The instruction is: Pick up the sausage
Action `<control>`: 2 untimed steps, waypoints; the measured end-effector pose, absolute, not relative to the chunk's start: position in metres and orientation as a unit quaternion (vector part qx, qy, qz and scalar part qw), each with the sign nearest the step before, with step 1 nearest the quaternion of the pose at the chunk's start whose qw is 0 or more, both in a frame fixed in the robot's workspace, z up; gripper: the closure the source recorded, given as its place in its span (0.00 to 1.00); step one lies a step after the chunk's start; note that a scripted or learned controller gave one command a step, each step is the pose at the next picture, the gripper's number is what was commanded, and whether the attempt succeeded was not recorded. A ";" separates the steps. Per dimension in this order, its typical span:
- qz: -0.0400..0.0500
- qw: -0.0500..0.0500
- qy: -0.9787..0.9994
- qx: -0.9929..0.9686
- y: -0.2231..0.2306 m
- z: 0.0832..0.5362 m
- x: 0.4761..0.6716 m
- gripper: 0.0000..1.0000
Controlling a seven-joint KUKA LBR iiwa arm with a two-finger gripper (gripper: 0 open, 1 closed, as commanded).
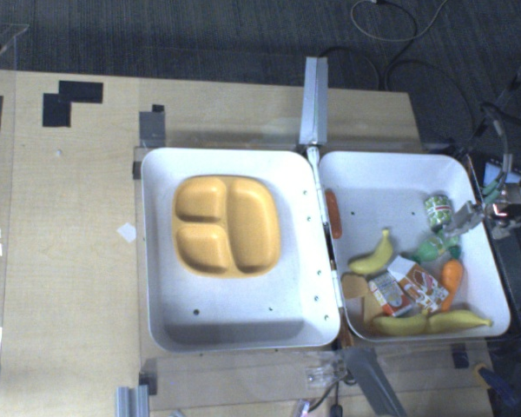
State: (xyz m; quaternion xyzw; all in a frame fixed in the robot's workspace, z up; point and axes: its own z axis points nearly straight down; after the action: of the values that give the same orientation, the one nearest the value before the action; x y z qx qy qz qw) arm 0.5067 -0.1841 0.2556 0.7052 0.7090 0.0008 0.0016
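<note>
The sausage (333, 214) lies in the right bin (391, 170), pressed along that bin's left wall just beside the divider between the two bins. It is a slim reddish-orange piece lying lengthwise, running away from the camera, apart from the other items.

The tool (469, 218) sits at the right bin's far right rim, near a small green-labelled can (438, 210). Only a pale grey, blurred shape reaches in over the rim there, and whether it is released or clenched cannot be told; nothing can be seen caught in it. The arm behind it is mostly cut off at the frame's right side and merges with dark cables and fittings.

The rest of the right bin is a crowded heap toward the near right corner. A banana (375, 254) curves near the middle, and a second banana (432, 322) lies along the near wall. Between them a printed carton (408, 288) overlaps other pieces, so its outline is hard to separate. A carrot (451, 281) stands just beside the carton, and a green item (436, 249) under the can is partly covered and too blurred to name. A tan piece (354, 286) left of the carton is likewise unclear.

The left bin (234, 320) holds a yellow compartment tray (227, 225), lying flat toward its far half. Both bins rest on the light wooden table (61, 259).
</note>
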 end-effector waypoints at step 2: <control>0.002 0.003 0.770 0.639 -0.088 0.437 0.516 0.00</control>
State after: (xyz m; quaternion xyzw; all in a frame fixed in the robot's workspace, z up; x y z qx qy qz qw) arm 0.5163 -0.0879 0.4367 0.6386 0.7695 0.0019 0.0030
